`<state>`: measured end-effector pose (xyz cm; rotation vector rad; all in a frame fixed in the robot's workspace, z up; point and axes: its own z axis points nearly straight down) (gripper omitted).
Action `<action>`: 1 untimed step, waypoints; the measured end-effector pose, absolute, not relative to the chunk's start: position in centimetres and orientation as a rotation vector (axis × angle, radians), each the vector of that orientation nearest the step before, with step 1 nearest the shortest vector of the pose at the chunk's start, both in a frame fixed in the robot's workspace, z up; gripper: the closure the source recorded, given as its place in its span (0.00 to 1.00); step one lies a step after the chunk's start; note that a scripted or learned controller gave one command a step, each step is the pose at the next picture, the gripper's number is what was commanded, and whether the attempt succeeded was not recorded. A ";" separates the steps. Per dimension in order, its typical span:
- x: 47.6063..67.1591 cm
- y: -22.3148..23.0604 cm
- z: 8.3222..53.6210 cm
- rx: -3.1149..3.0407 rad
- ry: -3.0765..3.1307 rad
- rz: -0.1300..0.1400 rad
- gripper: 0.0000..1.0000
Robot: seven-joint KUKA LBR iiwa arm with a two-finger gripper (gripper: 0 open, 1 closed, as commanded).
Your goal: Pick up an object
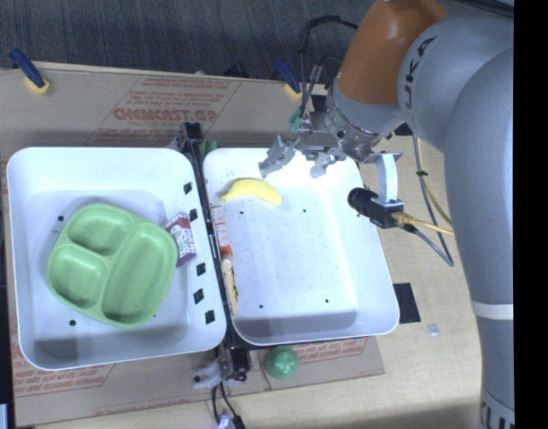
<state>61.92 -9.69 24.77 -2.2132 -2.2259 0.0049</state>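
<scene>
Two white bins [282, 329], banana [251, 191] right, green tray [113, 264] left

I see a yellow banana [252, 191] in the right white bin [363, 275], a pale green divided plate [111, 264] in the left white bin [23, 239], a green ball [280, 362] on brown, red-printed cardboard [166, 101].

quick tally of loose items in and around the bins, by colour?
Green: 2, the divided plate in the left bin and the ball on the cardboard in front of the right bin
Yellow: 1, the banana in the right bin
Red and white: 1, the small packet beside the plate
Total: 4
</scene>
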 end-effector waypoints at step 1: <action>54.4 -12.8 15.7 -2.213 -2.224 0.007 0.00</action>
